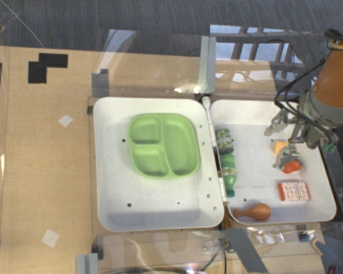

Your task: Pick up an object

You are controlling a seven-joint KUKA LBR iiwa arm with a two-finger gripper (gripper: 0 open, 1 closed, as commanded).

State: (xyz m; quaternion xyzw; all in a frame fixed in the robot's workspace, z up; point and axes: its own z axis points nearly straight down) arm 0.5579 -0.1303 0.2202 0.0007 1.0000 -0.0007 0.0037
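While over the right bin (pixel 257 116), tool (pixel 290 153) just above orange object (pixel 292 166), grip state indiscernible.

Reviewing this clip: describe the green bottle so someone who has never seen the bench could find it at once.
Start at the right bin, the one the arm reaches over. Along its left wall, beside the divider, lies the green bottle with its patterned label end toward the far side. It is the only green, elongated item there; the neighbours are a brown pear-shaped piece and a red-and-white box.

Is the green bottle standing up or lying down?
Lying down. The green bottle rests flat on its side in the right bin, stretched along that bin's left wall.
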